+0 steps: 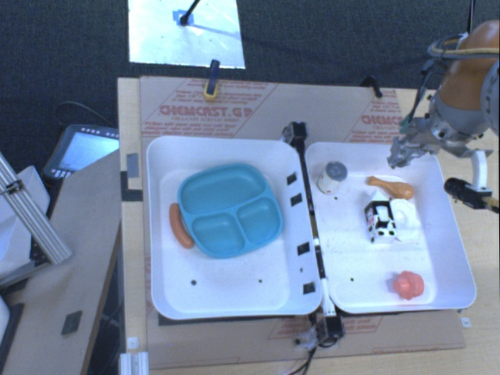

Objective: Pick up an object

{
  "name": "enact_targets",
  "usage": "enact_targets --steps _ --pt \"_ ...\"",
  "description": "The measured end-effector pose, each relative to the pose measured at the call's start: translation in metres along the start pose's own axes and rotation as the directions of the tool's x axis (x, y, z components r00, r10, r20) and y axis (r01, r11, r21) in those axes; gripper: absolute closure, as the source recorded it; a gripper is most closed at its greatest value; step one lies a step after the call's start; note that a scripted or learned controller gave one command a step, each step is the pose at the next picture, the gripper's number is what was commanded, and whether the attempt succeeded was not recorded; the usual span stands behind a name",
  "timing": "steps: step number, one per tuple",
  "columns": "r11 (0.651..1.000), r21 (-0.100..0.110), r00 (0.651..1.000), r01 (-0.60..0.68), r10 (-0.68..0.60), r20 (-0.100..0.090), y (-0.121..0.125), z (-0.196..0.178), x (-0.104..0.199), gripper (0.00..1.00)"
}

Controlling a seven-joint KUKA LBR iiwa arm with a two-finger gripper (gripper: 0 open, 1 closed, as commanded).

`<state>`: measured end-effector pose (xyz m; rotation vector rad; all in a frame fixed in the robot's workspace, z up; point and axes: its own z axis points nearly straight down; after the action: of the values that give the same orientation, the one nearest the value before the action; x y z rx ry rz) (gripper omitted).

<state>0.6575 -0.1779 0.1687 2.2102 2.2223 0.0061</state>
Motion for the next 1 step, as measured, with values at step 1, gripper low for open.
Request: enact_targets --steps 1 --pt "1.0 -0.001 1.0 0.001 -0.001 0.0 0.0025 -0.0555 -0.0005 1.0"
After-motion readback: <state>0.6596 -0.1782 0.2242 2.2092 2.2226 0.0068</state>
